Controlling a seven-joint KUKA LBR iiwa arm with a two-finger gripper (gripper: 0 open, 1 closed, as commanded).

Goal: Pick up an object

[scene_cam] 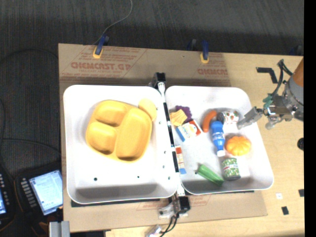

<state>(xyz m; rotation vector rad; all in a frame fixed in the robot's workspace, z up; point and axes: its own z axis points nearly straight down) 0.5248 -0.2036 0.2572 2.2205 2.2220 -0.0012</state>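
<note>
My gripper (258,121) hangs over the right rim of the right bin (256,181), open with nothing between its fingers. One fingertip (246,120) points into the bin, close to a small white can (230,116). Left of that can lie an orange piece (210,116) and a blue bottle (217,136). An orange pumpkin-shaped toy (238,145) sits just below the gripper. A green-labelled can (230,168) and a green stick-shaped item (210,174) lie near the bin's front. A purple and yellow toy (178,115) and a white and orange box (190,128) rest by the bin's left wall.
The left bin (79,181) holds a large yellow lumpy object (118,130) with a small pale yellow disc (147,106) at its upper right. Both bins stand on a brown board (98,65) clamped at the back. Bare bench lies to the right of the bins.
</note>
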